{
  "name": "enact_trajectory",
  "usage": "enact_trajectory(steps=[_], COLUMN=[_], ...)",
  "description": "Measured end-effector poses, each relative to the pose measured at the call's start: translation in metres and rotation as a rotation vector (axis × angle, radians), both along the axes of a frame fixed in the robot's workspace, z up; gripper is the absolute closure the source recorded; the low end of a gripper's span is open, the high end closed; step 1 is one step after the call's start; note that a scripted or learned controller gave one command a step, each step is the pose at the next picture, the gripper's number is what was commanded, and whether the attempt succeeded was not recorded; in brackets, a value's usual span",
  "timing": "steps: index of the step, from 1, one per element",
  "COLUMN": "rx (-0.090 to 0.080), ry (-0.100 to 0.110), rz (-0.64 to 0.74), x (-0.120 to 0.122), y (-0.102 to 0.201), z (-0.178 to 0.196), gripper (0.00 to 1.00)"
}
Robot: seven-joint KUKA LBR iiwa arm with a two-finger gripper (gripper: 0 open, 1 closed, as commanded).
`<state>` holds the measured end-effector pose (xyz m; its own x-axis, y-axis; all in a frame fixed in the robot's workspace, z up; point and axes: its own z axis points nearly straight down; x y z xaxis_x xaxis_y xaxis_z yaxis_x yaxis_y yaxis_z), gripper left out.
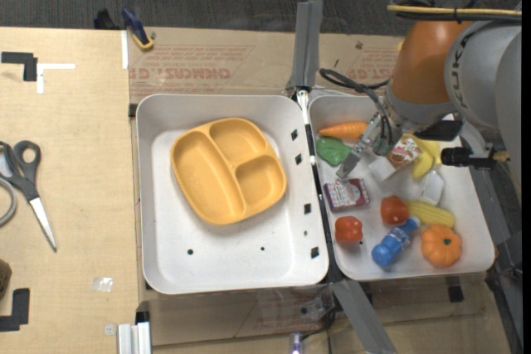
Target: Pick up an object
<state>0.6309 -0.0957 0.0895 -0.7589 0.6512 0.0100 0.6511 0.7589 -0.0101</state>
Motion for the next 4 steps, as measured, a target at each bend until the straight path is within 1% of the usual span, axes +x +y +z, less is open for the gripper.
enact_trajectory(steps=[1, 2, 3, 4], rx=[0.0, 0.0, 0.0, -0.002], ry=[-0.016, -0.015, -0.016, -0.005], rz=[0.104, -0.013, -0.002, -0.157], x=[-0.012, 0.012, -0.022, 0.016], y=[-0.047, -0.023, -0.044, -0.001], z=[0.003, 0.003, 0.003, 0.001], gripper=[0.0, 0.0, 0.0, 0.0])
